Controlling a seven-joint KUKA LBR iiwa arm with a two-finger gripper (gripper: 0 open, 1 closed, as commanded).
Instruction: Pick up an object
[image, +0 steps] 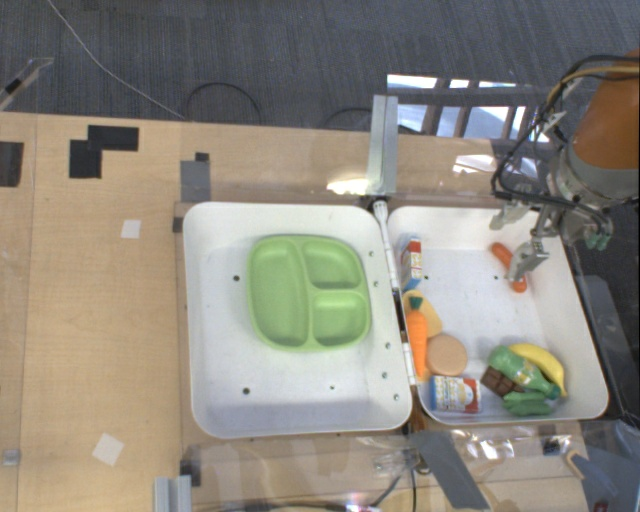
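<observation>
The gripper (528, 258) was seen over the right bin's (470, 305) far side, fingers pointing down; how far they were parted could not be made out. A small orange piece (507, 266) lay at the fingertips, partly hidden; contact could not be confirmed. The arm (603, 130) was cut off at the right edge. Counted: one green divided plate (306, 292) in the left bin (220, 380); one banana (540, 362), one carrot (420, 330), one cup (453, 393), one bottle (411, 262).
</observation>
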